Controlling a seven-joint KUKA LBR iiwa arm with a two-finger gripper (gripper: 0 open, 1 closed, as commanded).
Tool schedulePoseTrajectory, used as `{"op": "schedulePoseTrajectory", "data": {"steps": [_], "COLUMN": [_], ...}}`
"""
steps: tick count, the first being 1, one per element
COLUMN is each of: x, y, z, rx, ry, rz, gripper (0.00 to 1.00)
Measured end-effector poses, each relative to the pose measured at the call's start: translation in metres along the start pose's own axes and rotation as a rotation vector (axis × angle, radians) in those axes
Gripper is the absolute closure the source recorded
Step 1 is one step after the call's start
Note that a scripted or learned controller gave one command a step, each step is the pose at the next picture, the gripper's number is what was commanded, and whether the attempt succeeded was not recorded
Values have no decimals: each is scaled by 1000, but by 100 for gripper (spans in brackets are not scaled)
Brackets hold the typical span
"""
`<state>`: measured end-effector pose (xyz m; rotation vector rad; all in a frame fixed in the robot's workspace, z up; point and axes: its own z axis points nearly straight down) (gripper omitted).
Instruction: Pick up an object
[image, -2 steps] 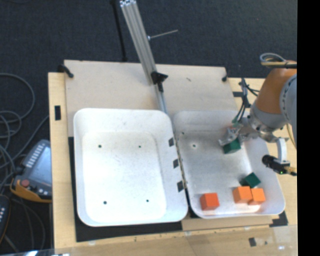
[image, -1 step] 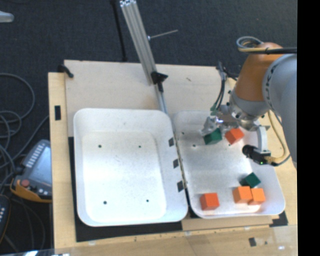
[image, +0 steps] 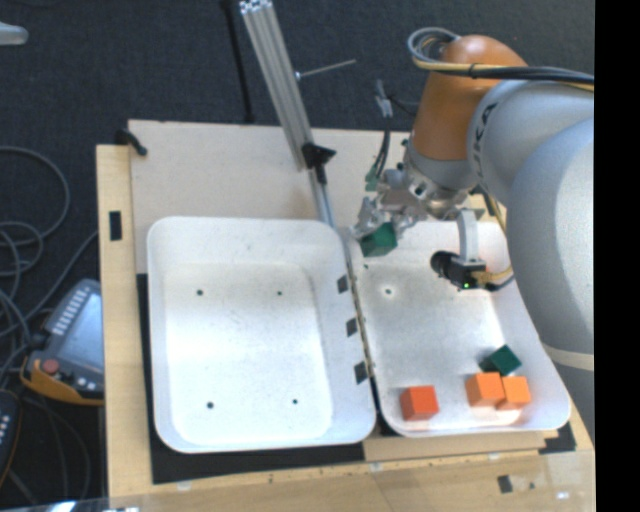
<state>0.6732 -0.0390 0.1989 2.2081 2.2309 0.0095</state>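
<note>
My gripper (image: 376, 232) hangs over the far left corner of the right bin (image: 440, 310), close to the divider between the bins. A small green block (image: 379, 240) sits between its fingers, lifted off the bin floor. At the near end of the right bin lie an orange block (image: 420, 402), two more orange blocks (image: 498, 389) side by side, and a dark green block (image: 501, 359) just behind them.
The left bin (image: 245, 330) lies beside the right one. A slanted metal pole (image: 290, 110) rises behind the bins near the gripper. A black cable clip with a green light (image: 458, 270) hangs to the right of the gripper. A pendant (image: 70, 340) lies off the bench at left.
</note>
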Motion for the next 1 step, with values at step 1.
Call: {"op": "schedulePoseTrajectory", "data": {"steps": [1], "x": [67], "y": [5], "z": [3], "rx": [5], "ry": [-1], "rz": [2], "gripper": [100]}}
